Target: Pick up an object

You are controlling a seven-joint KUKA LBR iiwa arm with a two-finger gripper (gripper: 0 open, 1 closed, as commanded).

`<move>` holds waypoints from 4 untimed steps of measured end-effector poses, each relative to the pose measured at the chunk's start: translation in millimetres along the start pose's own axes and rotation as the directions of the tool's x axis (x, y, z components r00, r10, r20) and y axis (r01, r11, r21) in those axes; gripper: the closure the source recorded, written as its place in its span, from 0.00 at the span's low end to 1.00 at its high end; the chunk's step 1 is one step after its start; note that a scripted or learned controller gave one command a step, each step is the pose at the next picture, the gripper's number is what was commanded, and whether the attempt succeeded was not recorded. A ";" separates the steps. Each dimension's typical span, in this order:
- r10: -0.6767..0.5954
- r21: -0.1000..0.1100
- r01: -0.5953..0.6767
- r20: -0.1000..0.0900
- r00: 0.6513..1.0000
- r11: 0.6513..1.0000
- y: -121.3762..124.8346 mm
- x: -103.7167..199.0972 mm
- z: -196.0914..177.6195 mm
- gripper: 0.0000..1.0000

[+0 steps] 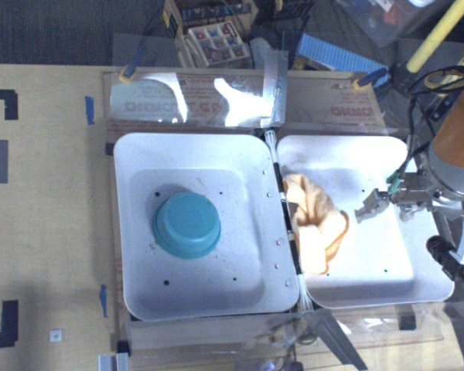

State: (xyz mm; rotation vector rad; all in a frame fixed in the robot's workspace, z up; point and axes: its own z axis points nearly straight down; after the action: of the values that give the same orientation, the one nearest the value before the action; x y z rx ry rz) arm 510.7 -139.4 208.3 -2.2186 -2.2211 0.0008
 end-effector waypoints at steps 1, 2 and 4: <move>-0.179 -0.012 0.179 0.003 0.984 0.984 -15.7 42.5 119.6 0.00; -0.174 -0.018 0.174 0.005 0.985 0.985 -14.6 40.7 108.7 1.00; -0.334 -0.005 0.334 0.005 0.942 0.942 147.7 82.5 -23.6 1.00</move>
State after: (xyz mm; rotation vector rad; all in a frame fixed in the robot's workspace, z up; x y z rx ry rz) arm 658.3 -56.7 231.8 -1.8138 -2.5709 -0.0013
